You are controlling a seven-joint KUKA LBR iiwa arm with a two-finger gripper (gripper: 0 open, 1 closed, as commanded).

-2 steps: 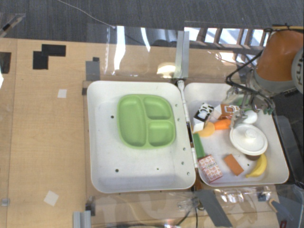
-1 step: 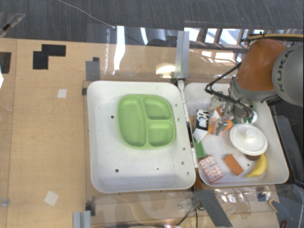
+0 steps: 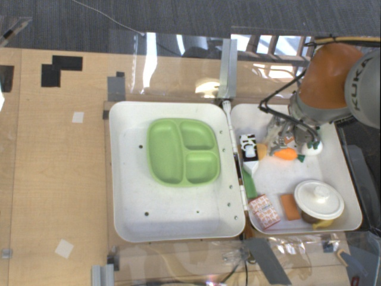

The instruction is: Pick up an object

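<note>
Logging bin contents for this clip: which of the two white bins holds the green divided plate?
The left bin holds the green divided plate; the right bin, under the gripper, holds small items.

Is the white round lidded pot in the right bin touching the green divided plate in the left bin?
Apart. The camera view shows the white round lidded pot in the right bin and the green divided plate in the left bin, with both rims between them.

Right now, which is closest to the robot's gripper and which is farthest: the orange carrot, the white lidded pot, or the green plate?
1. Carrot: right bin, just beneath the gripper.
2. Pot: same bin, near corner.
3. Green plate: far off, middle of the left bin.
</note>
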